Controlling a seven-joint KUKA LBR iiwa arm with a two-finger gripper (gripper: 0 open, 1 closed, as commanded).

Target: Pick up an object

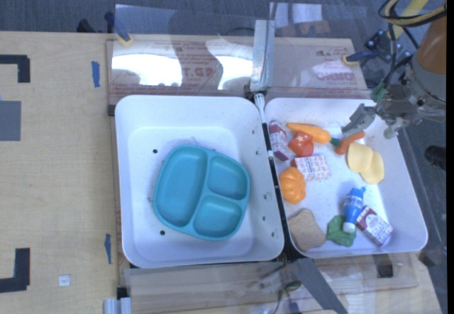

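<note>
We see two white bins of smooth plastic with a soft shine. In the left one lies a teal divided plate, also plastic, matt and even. The desk at the left of the frame looks like pale wood, smooth and not glossy. At the upper middle, clear plastic sheets give bright reflections. In the right bin, the small toy foods look like glossy plastic. The end effector at the right seems grey metal.

You see the tool above the right bin's far edge, fingers spread, near a carrot. The left bin holds a blue divided plate.
</note>
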